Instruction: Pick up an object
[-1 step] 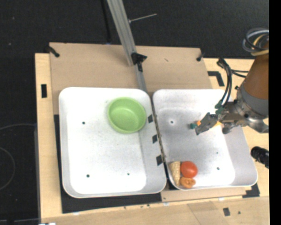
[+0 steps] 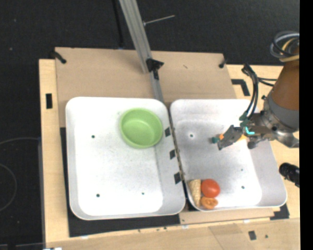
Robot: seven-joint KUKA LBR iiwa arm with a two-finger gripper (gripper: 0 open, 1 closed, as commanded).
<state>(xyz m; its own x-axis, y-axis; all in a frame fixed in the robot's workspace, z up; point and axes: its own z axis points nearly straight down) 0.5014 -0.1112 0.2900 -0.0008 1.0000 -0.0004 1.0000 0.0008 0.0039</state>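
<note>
In the right bin, my gripper hovers over the middle of the floor. It is open, with nothing between its fingers. A red tomato-like ball lies near that bin's front left corner. A tan piece touches its left side and a small orange piece sits just in front. All three lie well in front of the gripper and to its left. A green bowl stands upright in the back right part of the left bin.
A grey metal strut slants down from the top to the gap between the bins. Black clips line the shared bin wall. The arm's orange band and cables hang over the right bin's far right side.
</note>
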